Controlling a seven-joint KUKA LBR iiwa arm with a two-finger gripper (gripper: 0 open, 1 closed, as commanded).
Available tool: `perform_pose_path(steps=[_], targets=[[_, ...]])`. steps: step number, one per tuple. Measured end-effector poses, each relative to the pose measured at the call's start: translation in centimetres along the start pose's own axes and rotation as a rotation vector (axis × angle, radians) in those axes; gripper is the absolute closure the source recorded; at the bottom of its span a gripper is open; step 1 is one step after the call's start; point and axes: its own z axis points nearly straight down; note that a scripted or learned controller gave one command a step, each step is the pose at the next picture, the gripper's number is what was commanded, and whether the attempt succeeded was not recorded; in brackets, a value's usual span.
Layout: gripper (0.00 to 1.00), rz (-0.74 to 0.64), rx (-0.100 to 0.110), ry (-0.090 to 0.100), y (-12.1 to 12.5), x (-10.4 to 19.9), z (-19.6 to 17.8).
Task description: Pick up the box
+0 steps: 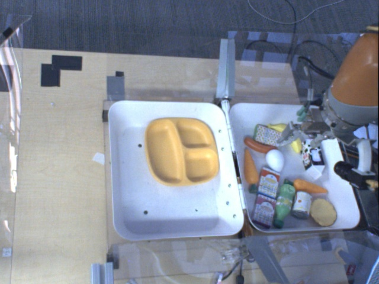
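Plainly flat, rectangular printed box (267,196)

One fixed camera above the bench (59,158), looking down at a slant, mid-range; both white bins (124,218) in frame, arm (355,81) entering right.

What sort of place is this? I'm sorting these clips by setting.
Probably a robotics lab bench, not a kitchen: two white bins fixed side by side on a wooden bench, toy food such as an egg and carrot, and loose cables behind.
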Motion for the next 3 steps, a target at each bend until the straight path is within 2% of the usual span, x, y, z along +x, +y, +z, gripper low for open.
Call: perform_pose_path(steps=[1, 2, 3], targets=[[0.00, -0.038, -0.005, -0.001, -0.5, 2.4, 11.7], [0.00, -0.101, -0.014, -0.003, -2.2, 1.3, 13.7], [1.00, -0.105, -0.019, -0.002, -1.9, 1.5, 12.6]])
